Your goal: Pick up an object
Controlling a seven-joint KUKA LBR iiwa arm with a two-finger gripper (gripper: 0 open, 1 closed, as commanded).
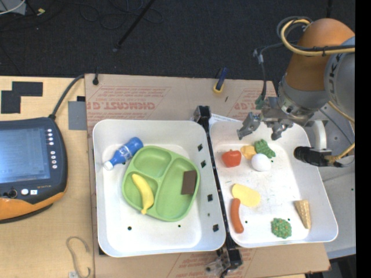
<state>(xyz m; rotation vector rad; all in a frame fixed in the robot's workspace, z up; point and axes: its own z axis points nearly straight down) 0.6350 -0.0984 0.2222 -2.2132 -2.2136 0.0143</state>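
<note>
Camera view shows the two-finger gripper [264, 127] spread wide and empty at upper right, just above the small green plastic broccoli floret [265, 148], probably light, stiff and knobbly, best pinched across its sides

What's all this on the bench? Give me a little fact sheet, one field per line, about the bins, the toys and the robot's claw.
left bin: green divided plate, blue bottle beside it
on plate: banana, brown block
right bin: tomato, white egg, broccoli, yellow piece, sausage, ice cream cone, green clump
gripper: fingers spread, nothing between them, above the right bin's far edge near the broccoli
</note>
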